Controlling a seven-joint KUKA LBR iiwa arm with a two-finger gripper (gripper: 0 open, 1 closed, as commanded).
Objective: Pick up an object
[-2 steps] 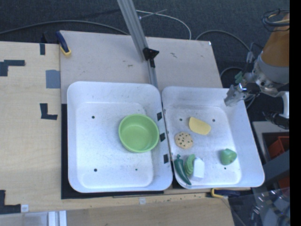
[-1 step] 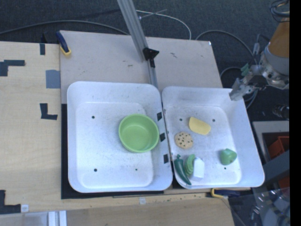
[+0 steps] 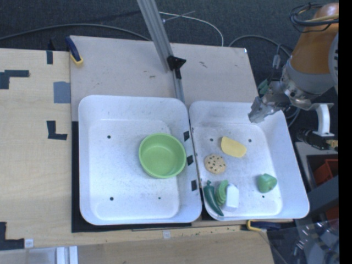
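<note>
The right bin (image 3: pixel 275 131) holds a yellow wedge (image 3: pixel 234 147), a round brown cookie (image 3: pixel 215 164), a small green lump (image 3: pixel 267 182), and a green-and-white cluster of toy food (image 3: pixel 221 194) at its front left corner. A green bowl (image 3: pixel 161 155) sits in the left bin (image 3: pixel 99 120). My gripper (image 3: pixel 257 114) hangs over the right bin's far right part, up and to the right of the yellow wedge, apart from every object. Nothing shows between its tips.
A slanted metal pole (image 3: pixel 157 29) rises behind the bins, with a black clamp at its base. Cables trail across the dark floor at the back. A blue-and-yellow clamp (image 3: pixel 73 51) grips the bench's far left corner.
</note>
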